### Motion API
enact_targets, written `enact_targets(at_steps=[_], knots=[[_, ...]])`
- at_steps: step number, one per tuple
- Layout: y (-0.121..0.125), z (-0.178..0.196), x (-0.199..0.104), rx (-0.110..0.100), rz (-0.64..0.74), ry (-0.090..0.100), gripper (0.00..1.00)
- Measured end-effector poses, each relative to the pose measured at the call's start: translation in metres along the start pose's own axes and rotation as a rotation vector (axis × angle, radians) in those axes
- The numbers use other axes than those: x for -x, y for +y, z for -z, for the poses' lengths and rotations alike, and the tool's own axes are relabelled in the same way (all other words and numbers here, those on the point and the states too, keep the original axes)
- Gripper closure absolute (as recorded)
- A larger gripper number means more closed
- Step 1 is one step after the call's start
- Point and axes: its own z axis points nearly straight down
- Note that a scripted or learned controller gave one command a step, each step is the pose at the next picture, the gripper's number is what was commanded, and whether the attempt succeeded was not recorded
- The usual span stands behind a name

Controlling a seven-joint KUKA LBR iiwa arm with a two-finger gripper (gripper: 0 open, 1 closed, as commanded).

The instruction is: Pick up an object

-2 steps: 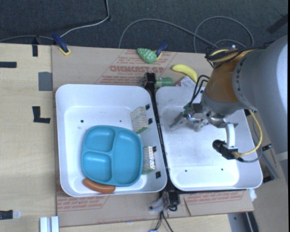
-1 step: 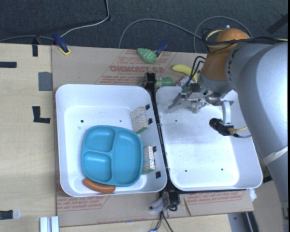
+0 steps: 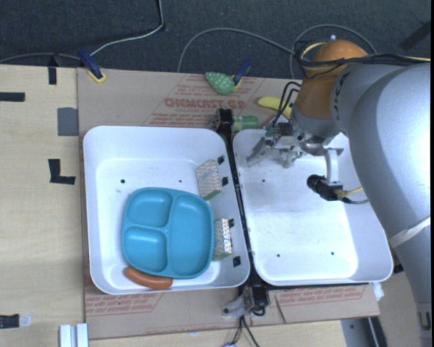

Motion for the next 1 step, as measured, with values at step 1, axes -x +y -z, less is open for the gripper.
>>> enact_targets(at_steps=[1], knots=[[-0.0002,-0.0001,-0.0053,0.0,-0.001,-0.002,0.0]])
